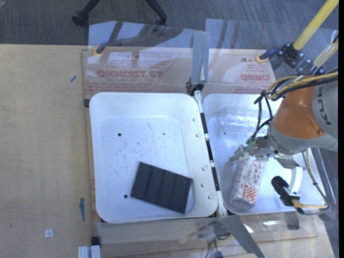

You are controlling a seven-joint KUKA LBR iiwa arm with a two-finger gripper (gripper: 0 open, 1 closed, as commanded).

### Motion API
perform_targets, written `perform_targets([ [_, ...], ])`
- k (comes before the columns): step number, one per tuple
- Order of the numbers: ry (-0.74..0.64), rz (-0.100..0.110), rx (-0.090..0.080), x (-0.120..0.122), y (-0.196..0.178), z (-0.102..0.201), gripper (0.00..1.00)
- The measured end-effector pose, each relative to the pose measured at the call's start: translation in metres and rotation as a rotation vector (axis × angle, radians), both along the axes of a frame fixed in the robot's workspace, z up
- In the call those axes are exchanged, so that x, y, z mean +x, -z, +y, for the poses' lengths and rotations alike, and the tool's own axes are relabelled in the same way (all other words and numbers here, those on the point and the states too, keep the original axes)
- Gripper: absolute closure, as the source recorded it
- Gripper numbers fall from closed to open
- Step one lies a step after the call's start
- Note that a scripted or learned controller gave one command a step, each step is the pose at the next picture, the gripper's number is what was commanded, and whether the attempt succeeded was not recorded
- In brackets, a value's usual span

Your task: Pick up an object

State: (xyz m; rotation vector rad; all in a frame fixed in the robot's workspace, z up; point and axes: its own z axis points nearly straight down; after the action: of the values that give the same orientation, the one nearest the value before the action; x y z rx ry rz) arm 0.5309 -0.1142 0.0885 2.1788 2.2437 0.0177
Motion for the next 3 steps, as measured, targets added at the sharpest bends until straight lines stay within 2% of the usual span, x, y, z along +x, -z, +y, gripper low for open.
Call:
perform_targets([
  [1, 0.046, 0.009, 0.002, 0.025, 0.001, -0.014, 0.00],
  [2, -0.114, -0.052, -0.022, -0.020, -0.010, -0.005, 0.00],
  [3, -0.111, -0.053, -0.024, -0.019, -0.017, -0.006, 1.00],
])
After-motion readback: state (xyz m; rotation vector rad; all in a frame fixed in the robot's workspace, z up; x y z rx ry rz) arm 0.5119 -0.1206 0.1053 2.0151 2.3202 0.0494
